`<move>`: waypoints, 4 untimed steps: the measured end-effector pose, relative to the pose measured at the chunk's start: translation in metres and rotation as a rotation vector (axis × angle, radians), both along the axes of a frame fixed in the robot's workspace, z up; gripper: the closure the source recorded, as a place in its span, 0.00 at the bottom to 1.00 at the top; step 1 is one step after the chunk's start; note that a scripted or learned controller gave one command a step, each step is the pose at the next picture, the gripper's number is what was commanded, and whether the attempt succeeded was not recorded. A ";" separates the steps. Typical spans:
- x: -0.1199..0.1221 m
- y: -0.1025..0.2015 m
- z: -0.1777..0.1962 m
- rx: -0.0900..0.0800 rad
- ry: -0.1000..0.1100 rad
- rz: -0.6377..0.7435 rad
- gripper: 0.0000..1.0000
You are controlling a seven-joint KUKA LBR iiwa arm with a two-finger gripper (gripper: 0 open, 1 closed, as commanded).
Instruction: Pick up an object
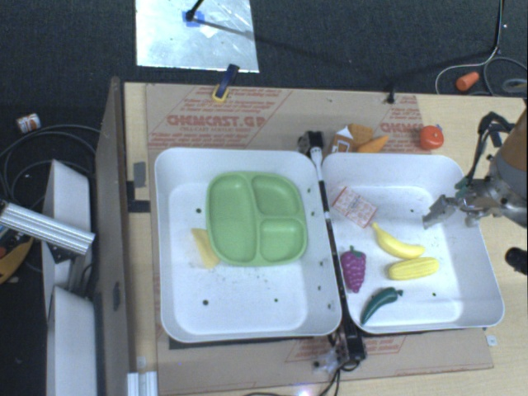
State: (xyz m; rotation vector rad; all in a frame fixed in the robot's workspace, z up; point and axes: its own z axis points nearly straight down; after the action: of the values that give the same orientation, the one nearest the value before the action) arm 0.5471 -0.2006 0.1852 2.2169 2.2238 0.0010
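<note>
Pincer [436, 213] over right bin [474, 304], near its right wall; spread or pressed together — cannot tell. Banana [396, 242] nearest, just left and below. Judgement: descend centred across its curve, narrow axis.

This is a robot lab, not a kitchen. Two shallow white plastic bins [247, 324] sit side by side on a brown cardboard sheet printed with red lettering [223, 118], laid over a bench. Dark carpet [346, 15] covers the floor beyond, with loose black cables [33, 151] trailing at the left and a white cable [501, 23] at the far right. A bare aluminium profile bar [45, 228] juts in at left. The food here is toy plastic, such as a yellow banana [396, 242].
</note>
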 end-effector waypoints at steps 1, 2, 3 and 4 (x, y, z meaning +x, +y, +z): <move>0.019 0.060 -0.032 0.003 0.001 0.007 0.00; 0.017 0.073 -0.085 0.002 0.004 0.003 0.00; -0.009 0.076 -0.102 0.002 0.004 -0.003 0.00; -0.007 0.076 -0.090 0.000 -0.001 -0.001 1.00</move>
State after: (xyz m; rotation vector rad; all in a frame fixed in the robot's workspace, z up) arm 0.5403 -0.1243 0.0951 2.2172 2.2224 0.0031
